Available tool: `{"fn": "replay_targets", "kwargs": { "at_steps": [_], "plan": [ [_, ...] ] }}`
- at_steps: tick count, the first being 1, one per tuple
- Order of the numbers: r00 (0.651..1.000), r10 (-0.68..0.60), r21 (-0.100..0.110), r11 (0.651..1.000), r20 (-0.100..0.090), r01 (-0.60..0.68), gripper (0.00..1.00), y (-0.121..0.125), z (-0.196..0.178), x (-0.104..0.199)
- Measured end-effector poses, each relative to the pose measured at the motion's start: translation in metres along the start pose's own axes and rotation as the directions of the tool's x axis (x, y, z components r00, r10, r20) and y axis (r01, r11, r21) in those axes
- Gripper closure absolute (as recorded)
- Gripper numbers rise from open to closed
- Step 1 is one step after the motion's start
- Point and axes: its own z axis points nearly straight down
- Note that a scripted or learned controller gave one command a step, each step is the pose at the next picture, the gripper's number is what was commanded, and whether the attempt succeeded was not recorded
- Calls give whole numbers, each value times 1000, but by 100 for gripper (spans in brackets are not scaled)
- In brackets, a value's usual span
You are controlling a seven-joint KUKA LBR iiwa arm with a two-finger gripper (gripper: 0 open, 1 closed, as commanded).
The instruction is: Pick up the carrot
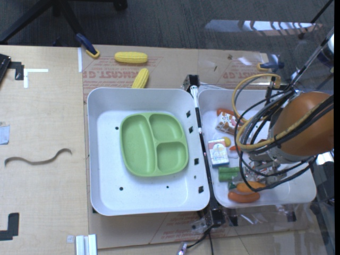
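You are seeing the carrot (pixel 244 196) lying at the lower right, just below the gripper (pixel 258 178). Its grip state is staying unreadable under cables.

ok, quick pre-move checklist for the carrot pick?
1. Carrot located, near front wall of the right bin: ok.
2. Carrot top unobstructed: not ok, arm and cables overhang it.
3. Neighbours apart: not ok, green item sits close beside it.
4. Gripper aligned over carrot: cannot tell.
5. Green plate in left bin, out of the way: ok.
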Motion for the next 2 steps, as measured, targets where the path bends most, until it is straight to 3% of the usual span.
{"fn": "replay_targets", "kwargs": {
  "at_steps": [1, 2],
  "plan": [
    [962, -273, 5, 962, 15, 273, 0, -2, 0, 9],
    [894, -448, 4, 894, 10, 448, 0, 0, 0, 1]
  ]
}}
